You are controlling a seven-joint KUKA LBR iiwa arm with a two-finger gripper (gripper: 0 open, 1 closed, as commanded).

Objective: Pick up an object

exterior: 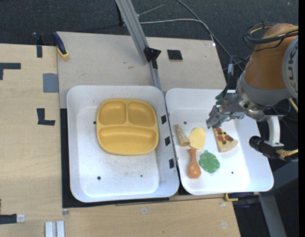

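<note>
Approach step: tool (215, 121) hovers over the right bin (256, 181), finger state can't tell, nothing seen held; pizza slice (224, 140) lies just below it, so next move needs a short descent onto it.

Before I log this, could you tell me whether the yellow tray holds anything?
Empty: all three compartments of the yellow divided plastic tray show bare.
</note>
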